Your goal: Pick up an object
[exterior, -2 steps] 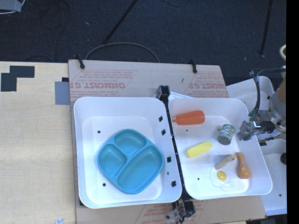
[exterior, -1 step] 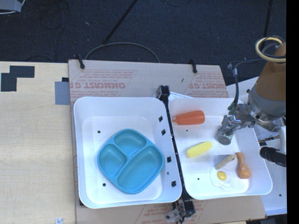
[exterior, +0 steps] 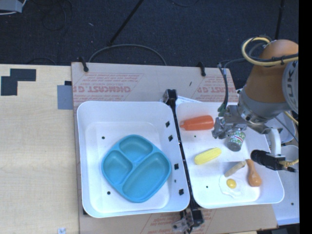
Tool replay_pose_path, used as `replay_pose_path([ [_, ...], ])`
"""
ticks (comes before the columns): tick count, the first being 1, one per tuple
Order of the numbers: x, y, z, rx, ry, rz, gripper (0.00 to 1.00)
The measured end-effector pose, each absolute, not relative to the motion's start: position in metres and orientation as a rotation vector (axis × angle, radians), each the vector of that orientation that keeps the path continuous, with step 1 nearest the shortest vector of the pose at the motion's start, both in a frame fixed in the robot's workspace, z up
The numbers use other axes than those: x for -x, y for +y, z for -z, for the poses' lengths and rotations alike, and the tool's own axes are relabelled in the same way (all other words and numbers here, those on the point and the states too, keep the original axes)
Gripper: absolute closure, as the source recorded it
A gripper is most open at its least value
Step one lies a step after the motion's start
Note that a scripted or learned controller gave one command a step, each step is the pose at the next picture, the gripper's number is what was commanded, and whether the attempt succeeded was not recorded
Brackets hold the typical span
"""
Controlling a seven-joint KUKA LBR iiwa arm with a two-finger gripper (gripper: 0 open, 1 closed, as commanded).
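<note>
My gripper (exterior: 220, 129) hangs low over the right bin (exterior: 273, 194), near its middle back. Just left of it lies an orange-red carrot-like piece (exterior: 197, 123). A small silver and green can (exterior: 236, 140) sits right beside the gripper on its right, partly under the wrist; I cannot tell whether they touch. In front of the gripper a yellow corn cob (exterior: 207, 155) lies on the bin floor. Nothing shows between the gripper's tips.
Toward the right bin's front lie a fried egg (exterior: 231, 184), a short beige piece (exterior: 235, 168) and an orange drumstick-shaped piece (exterior: 253, 174). The left bin (exterior: 90, 130) holds a blue divided plate (exterior: 136, 167). A black divider (exterior: 178, 150) runs between the bins.
</note>
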State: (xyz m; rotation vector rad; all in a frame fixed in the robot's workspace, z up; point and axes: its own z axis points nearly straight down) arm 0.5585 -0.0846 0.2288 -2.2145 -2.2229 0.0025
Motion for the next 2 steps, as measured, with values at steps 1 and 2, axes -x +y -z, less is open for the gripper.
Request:
replay_pose_path([
  [1,-0.562,-0.032,-0.232,2.216,-2.223,-0.002,1.00],
  [2,-0.583,0.024,-0.224,2.214,-2.225,-0.002,1.00],
])
